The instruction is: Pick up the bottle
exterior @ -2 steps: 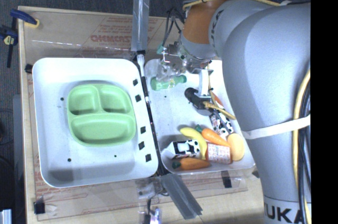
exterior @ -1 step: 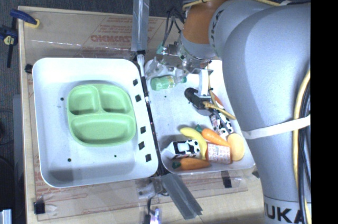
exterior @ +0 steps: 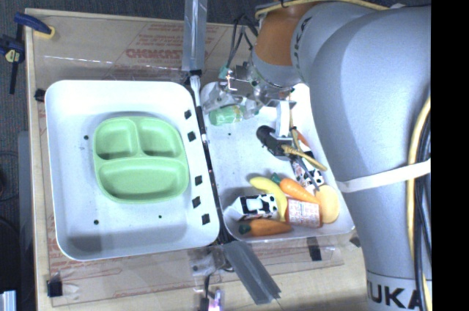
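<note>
Green-capped and clear, the bottle (exterior: 222, 111) lies at the far end of the right bin (exterior: 242, 155), the gripper (exterior: 236, 88) just above it, its grip state impossible to tell.

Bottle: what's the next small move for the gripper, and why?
Probably a short, slow lift straight up, then a check of the grasp. The gripper sits at the far left corner of the right bin, right over the clear, green-tinted bottle lying by the divider. Whether the bottle is between its fingers can't be told, so a small test lift seems safest.
</note>
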Available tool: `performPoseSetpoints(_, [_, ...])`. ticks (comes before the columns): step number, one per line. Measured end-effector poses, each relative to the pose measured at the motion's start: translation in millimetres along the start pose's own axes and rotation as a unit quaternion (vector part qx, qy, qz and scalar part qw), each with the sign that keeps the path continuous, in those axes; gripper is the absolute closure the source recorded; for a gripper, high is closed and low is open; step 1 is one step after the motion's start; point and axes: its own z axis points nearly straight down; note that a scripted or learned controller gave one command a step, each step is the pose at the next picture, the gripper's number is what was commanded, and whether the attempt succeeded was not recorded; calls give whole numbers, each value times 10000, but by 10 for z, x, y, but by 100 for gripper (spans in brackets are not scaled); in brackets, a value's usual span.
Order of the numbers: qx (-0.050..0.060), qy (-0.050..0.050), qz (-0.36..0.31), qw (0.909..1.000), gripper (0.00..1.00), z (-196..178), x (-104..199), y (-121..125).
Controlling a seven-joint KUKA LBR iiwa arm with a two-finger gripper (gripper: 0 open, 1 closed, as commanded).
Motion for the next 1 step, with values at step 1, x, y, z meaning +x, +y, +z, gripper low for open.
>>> performPoseSetpoints(1, [-1,-23,611,9981,0,432,-163,-189])
